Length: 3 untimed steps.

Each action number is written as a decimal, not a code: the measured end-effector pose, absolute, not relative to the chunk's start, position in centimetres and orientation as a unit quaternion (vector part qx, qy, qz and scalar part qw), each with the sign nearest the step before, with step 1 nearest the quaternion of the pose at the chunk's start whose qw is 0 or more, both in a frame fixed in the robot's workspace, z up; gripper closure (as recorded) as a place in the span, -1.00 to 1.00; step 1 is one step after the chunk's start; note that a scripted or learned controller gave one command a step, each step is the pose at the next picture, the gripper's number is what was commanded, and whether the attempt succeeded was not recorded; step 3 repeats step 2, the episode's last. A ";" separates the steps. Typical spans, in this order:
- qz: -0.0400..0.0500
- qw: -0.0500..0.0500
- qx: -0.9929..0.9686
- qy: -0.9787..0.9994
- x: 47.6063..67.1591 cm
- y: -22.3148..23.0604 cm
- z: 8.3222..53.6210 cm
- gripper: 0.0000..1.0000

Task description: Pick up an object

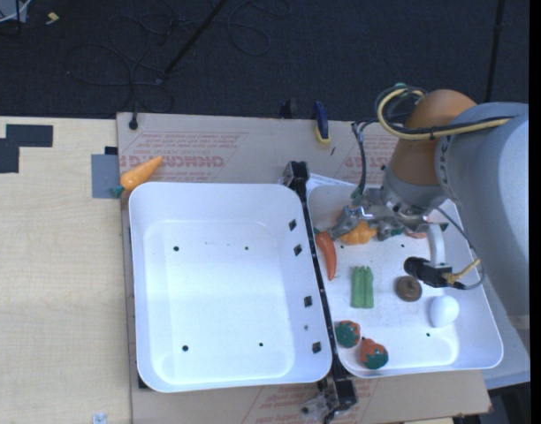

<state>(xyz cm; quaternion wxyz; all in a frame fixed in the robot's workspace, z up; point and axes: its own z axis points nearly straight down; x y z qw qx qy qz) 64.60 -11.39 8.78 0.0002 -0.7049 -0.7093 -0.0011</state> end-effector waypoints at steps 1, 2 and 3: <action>0.002 0.002 -0.705 -0.709 64.3 -11.7 9.7 1.00; -0.004 -0.002 -0.704 -0.710 64.6 -4.5 19.4 1.00; -0.004 -0.002 -0.704 -0.710 64.6 -4.5 19.4 1.00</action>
